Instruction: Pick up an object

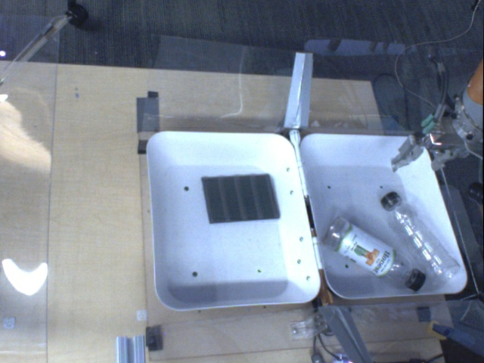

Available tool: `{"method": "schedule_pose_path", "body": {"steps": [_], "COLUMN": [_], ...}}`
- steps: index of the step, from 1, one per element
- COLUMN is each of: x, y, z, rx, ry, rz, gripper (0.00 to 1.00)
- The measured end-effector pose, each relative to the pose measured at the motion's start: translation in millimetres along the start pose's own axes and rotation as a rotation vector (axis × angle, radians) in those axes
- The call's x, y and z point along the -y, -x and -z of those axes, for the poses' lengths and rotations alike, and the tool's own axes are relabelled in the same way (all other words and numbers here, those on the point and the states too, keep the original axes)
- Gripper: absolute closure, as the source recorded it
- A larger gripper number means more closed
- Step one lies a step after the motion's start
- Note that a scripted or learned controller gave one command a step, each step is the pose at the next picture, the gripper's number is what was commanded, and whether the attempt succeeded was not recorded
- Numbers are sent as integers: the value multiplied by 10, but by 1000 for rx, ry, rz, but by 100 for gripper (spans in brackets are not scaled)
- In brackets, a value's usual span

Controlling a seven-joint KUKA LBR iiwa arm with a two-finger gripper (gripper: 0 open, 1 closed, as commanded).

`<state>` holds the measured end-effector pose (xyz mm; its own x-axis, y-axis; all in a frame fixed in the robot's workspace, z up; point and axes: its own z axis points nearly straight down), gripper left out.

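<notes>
Both bins, the left bin (227,278) and the right bin (340,165), look like smooth matt white plastic. A dark ribbed pad (240,198) in the left one looks matt, rubbery. At the right bin's 5 o'clock lie a glossy clear plastic bottle (420,237) and a labelled clear bottle (363,249). The bench (83,203) is pale wood, sheened.

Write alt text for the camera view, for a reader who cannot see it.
A robot gripper hangs over the far right edge of the right white bin, where two clear plastic bottles lie near the front. The left white bin beside it holds a dark ribbed rectangular pad.
</notes>
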<state>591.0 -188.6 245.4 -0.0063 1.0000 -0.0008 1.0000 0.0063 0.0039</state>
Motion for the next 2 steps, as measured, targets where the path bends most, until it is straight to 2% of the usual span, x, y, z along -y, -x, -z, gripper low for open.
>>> {"method": "schedule_pose_path", "body": {"steps": [1,2], "x": [-126,3], "y": [-18,166], "z": [-17,-536], "rx": [2,1], "ry": [5,1], "rz": [152,211], "gripper": [0,0]}}
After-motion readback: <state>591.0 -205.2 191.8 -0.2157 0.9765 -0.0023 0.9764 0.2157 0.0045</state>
